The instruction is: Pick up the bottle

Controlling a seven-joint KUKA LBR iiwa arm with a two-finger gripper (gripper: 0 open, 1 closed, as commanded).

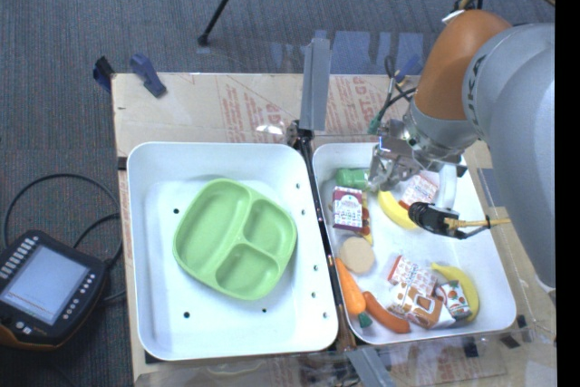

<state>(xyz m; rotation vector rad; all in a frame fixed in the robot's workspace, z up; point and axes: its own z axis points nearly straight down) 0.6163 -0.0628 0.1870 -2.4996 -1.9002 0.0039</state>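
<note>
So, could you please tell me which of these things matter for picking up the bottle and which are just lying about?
For the job: green bottle; gripper, right beside it.
Lying about: green divided plate; bananas; carrots; round biscuit; snack packets.

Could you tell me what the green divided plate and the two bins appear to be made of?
Green divided plate: most likely moulded plastic, matte to slightly satin, judging by its even colour, rounded compartment edges and soft highlights. Left bin and right bin: probably white plastic too, smooth with a mild sheen and rounded rims, though coated metal cannot be ruled out.
</note>
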